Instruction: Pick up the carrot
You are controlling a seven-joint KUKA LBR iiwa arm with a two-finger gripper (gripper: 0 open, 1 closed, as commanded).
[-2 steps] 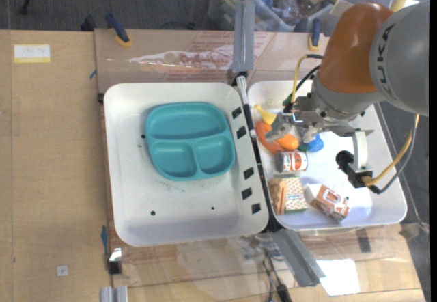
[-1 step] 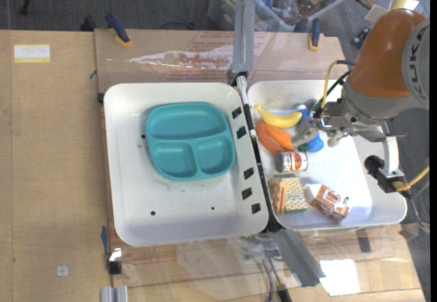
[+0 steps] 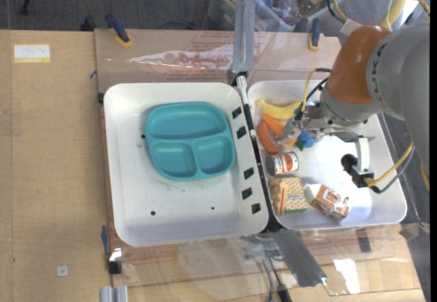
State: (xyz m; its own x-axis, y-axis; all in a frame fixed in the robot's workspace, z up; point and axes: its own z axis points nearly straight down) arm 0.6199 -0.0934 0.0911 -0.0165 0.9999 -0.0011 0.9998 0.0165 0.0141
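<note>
The orange carrot (image 3: 269,134) lies in the right bin (image 3: 390,203) near its left wall, just below a yellow banana (image 3: 278,110). My gripper (image 3: 297,131) hangs low at the carrot's right end, reaching in from the right under the orange-banded wrist. The wrist and its fittings cover the fingertips, and I cannot tell whether anything is between them. The carrot's right end is partly hidden by the gripper.
In the right bin a small red-and-white can (image 3: 284,164), a patterned cracker box (image 3: 289,195) and a small orange-white carton (image 3: 330,201) lie toward the front. A teal divided plate (image 3: 188,139) sits in the left bin (image 3: 130,218). A divider with black clips separates the bins.
</note>
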